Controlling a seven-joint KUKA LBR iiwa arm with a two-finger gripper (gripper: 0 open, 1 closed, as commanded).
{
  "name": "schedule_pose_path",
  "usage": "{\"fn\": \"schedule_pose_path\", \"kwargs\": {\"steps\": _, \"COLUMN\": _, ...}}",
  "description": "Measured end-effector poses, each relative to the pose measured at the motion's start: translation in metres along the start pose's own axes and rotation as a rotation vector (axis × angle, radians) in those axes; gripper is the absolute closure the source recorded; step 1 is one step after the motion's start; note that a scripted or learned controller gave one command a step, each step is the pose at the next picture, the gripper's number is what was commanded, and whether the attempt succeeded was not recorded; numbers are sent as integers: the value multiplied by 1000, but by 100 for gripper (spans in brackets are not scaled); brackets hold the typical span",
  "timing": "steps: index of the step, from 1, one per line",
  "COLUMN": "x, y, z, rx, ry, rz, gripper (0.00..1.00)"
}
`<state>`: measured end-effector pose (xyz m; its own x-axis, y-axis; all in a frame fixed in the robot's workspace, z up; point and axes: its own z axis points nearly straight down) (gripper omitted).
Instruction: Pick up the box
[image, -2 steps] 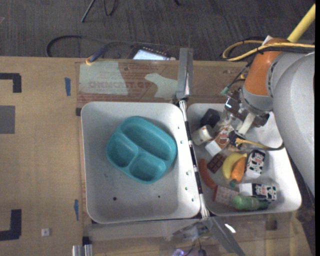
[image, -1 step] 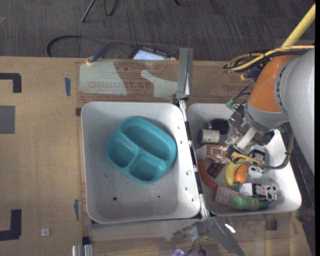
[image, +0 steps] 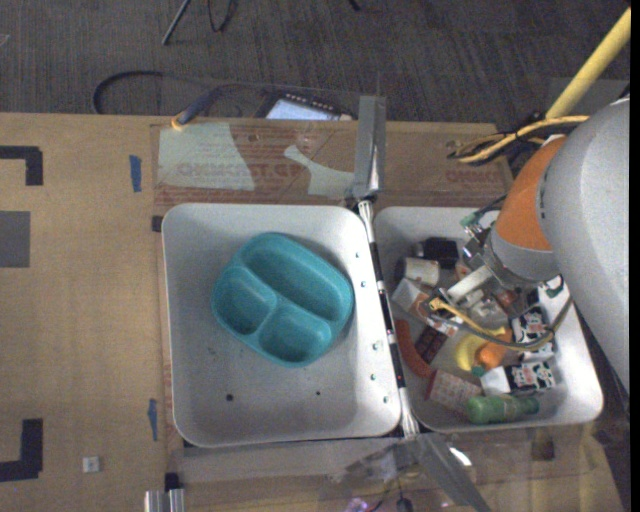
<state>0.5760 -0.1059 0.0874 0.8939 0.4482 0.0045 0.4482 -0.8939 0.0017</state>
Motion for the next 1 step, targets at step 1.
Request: {"fn": "schedule_pose_path", "kwargs": {"steps": 1, "x": 66, "y": -63, "z": -186, "rx": 3, "ry": -5, "rz": -54, "gripper": 100}}
